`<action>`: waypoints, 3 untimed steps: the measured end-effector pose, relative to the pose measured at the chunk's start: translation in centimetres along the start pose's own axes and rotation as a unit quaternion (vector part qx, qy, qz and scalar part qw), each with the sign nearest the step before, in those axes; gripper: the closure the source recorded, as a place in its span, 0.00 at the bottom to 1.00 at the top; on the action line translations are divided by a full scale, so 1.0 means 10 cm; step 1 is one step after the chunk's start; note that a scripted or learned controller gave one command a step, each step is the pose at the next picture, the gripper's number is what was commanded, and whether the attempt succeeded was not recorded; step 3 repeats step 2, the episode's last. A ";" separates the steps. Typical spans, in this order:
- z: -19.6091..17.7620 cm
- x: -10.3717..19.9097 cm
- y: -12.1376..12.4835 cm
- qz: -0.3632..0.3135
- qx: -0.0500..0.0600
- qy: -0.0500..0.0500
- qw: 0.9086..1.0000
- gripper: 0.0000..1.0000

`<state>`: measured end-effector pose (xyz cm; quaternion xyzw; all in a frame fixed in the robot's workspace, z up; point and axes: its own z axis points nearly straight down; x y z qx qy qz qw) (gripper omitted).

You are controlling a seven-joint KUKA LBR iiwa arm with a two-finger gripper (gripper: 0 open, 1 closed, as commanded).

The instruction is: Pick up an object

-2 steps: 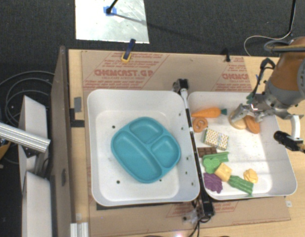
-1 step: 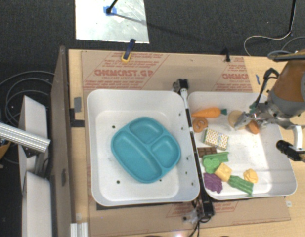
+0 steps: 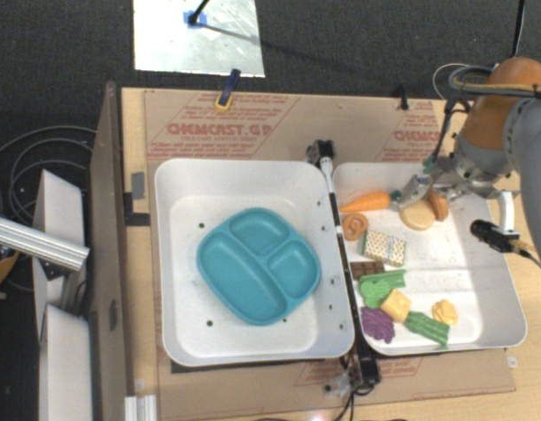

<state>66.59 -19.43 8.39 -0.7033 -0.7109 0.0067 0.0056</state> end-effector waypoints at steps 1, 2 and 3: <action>-0.12 -0.01 0.00 0.001 -0.004 0.000 1.000 1.00; -0.60 1.16 0.05 -0.002 -0.012 0.002 1.000 1.00; -0.60 1.16 0.05 -0.002 -0.012 0.002 1.000 1.00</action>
